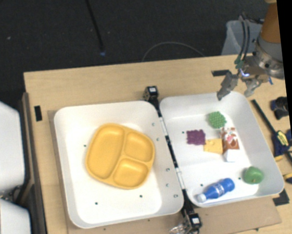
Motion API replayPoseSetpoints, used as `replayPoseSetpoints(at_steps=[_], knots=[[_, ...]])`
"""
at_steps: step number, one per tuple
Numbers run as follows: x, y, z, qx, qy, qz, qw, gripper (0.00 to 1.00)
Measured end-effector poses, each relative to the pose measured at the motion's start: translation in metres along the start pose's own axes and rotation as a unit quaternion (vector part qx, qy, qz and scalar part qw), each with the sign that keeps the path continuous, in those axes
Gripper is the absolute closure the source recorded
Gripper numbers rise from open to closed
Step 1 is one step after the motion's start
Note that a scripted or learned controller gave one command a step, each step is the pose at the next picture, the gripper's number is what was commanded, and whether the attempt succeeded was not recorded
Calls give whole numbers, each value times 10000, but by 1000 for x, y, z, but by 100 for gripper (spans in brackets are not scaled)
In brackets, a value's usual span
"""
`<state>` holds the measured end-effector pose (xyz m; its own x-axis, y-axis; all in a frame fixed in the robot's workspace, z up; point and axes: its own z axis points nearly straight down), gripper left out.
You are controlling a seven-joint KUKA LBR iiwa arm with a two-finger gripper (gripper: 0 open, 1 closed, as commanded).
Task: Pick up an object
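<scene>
Above right bin (241, 103) rim — gripper (236, 85) open, empty.

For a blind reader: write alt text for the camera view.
A grey robot arm's gripper hovers above the far edge of the right bin, which holds small toy foods and a blue bottle. The left bin holds a yellow divided plate.
</scene>
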<state>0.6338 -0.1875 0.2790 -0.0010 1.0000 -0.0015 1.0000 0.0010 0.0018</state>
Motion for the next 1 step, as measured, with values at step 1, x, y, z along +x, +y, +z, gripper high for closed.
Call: replayPoseSetpoints(at_steps=[1], knots=[[0, 4, 62, 24, -1, 7, 10000, 0]])
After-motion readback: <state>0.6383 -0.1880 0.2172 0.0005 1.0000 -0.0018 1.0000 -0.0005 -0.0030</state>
